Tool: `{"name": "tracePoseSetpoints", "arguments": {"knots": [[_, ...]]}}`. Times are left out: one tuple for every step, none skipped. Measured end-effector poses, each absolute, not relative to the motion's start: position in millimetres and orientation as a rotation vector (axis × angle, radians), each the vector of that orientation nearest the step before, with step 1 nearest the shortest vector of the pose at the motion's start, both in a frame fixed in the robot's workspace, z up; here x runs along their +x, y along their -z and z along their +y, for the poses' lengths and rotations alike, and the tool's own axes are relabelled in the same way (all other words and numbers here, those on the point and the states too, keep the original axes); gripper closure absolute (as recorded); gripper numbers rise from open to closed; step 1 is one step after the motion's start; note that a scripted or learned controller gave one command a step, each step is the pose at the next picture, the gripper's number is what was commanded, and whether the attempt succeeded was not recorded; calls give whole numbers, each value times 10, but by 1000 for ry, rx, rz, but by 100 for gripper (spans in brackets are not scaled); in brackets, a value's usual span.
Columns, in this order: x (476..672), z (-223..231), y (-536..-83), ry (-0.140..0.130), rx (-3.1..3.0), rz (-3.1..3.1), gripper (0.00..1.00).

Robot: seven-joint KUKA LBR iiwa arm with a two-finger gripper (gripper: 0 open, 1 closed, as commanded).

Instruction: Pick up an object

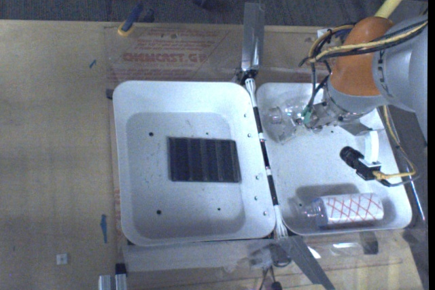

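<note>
Gripper [316,117], seen from the overhead camera, sits low at the far end of the right bin [306,170], under the arm [401,71] that reaches in from the right. Whether it is apart or closed cannot be told, because the wrist and cables hide its tip.

It is just beside a crumpled clear plastic item [280,117] in the bin's far left corner, close to the wall shared with the left bin [132,112]. That closeness suggests the clear item is the pick target, though contact is not visible. Its place in the corner leaves little room on the wall side, so a grasp would probably have to close along the wall.

A bottle [343,209] with a red-and-white patterned label lies on its side along the near wall, well apart from the gripper. A dark ribbed panel [204,159] lies flat in the middle of the left bin.
</note>
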State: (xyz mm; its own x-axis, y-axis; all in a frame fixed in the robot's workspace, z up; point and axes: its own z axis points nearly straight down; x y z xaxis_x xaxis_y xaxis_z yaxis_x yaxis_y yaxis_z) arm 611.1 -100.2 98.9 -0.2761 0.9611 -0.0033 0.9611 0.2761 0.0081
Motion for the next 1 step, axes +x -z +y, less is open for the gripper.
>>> {"name": "tracePoseSetpoints", "arguments": {"knots": [[6463, -1092, -824, 65, 2154, 2375, 0]]}}
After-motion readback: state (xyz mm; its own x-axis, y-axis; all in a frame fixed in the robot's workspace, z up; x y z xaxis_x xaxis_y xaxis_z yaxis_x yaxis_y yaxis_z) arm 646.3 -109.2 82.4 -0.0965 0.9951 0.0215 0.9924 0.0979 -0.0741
